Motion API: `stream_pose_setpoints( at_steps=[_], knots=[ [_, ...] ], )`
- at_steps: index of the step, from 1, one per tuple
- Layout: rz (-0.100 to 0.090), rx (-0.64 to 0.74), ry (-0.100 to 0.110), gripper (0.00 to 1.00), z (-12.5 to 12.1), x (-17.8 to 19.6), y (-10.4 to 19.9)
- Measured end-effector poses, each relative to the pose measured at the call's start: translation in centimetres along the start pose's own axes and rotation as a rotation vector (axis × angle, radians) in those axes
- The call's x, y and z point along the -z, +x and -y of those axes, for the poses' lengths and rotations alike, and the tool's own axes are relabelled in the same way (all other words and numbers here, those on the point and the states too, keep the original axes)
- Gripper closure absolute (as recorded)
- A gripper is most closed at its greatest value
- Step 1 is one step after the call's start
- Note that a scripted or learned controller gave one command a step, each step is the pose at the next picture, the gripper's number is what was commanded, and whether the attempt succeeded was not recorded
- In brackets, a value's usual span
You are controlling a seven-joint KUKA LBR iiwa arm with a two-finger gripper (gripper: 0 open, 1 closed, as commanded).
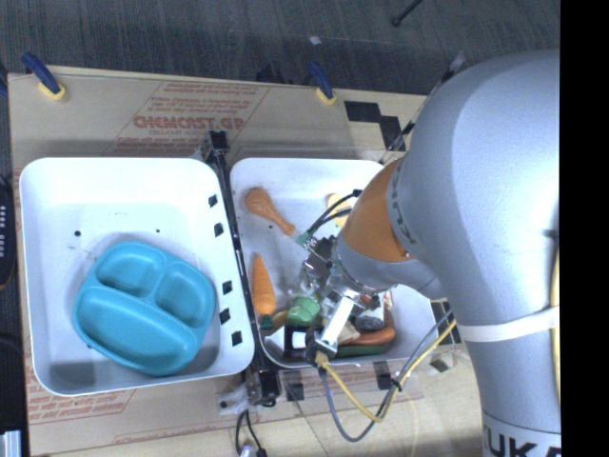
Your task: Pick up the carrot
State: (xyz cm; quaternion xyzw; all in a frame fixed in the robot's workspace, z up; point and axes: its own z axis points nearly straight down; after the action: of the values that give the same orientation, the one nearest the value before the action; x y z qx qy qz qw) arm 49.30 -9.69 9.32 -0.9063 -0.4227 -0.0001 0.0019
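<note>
While the arm reached down into the right bin (pixel 295 181), its gripper (pixel 320 288) hung low over the bin's near half; whether it was parted or closed could not be told. Just to its left lay the carrot (pixel 262 287), lengthwise along the bin's left wall. A green piece (pixel 303 310) sat by the carrot's near end. A tan drumstick-shaped toy (pixel 269 209) lay farther back. The left bin (pixel 57 188) held a blue divided plate (pixel 143 303).
</note>
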Motion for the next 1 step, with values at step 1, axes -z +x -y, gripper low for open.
stream_pose_setpoints(
  at_steps=[1],
  knots=[
    [0.0, 0.001, 0.001, 0.0, 0.04, -0.03, 0.01]
  ],
)
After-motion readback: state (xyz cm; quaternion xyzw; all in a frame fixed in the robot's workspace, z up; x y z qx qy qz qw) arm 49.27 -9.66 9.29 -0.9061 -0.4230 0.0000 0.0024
